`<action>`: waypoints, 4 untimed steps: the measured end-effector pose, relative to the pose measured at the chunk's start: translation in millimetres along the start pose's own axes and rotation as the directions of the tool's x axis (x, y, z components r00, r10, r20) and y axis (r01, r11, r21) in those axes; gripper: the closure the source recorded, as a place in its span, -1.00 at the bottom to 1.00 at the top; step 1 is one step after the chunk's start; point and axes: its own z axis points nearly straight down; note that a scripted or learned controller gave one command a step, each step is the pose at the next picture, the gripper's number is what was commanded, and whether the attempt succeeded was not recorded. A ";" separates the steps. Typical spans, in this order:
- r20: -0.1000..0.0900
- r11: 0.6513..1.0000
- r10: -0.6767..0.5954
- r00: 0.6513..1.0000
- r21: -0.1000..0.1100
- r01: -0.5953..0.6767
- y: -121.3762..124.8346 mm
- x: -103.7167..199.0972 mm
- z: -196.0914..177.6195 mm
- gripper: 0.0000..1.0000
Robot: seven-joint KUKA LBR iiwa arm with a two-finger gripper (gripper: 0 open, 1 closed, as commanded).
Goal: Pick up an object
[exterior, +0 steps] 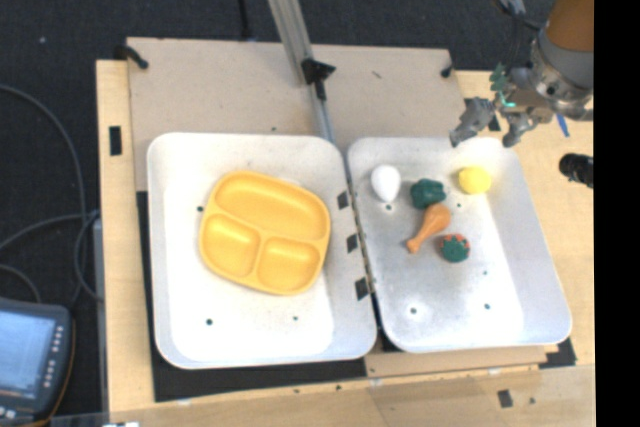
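The arm is seen entering from the right, its orange band at the upper right corner and the wrist directed down and leftward. The gripper is positioned over the far right corner of the right bin, above the bin floor; its two fingers are spread apart and nothing is seen between them. A yellow ball is located just below the gripper, apart from it. To its left a dark green piece and a white egg are noted, the two near each other. An orange drumstick lies slantwise below the green piece, with a green-and-red piece just beside it. A yellow tray with compartments rests in the left bin.
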 end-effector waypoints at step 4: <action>0.001 1.000 0.005 1.000 0.003 -0.005 -9.2 -17.8 142.3 -1.00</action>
